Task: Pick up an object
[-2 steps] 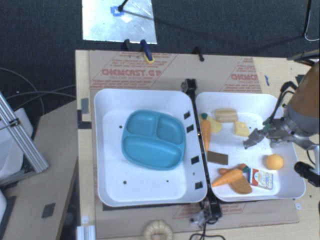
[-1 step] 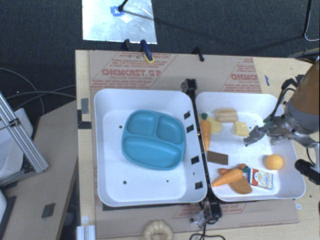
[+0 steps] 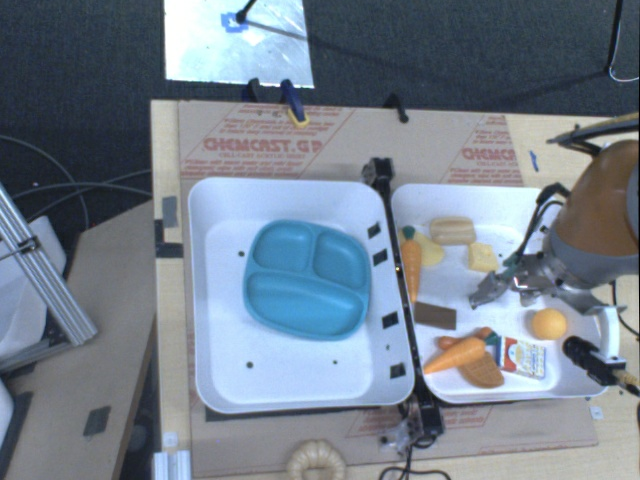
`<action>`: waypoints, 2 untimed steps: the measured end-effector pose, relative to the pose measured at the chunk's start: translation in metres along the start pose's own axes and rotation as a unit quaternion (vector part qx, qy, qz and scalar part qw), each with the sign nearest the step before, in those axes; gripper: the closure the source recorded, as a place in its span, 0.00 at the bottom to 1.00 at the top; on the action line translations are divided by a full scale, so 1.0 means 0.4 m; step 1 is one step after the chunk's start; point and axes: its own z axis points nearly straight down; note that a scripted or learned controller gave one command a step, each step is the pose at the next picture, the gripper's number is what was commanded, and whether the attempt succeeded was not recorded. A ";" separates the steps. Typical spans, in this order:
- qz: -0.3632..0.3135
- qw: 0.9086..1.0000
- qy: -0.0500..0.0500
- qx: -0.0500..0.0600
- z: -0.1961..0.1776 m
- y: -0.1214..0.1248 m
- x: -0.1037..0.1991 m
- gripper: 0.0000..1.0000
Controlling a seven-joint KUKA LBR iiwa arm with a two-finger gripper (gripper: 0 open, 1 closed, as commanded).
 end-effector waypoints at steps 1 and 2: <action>0.000 1.000 -0.001 -0.001 0.115 0.001 0.001 0.00; 0.000 1.000 -0.001 -0.004 0.083 0.004 0.000 1.00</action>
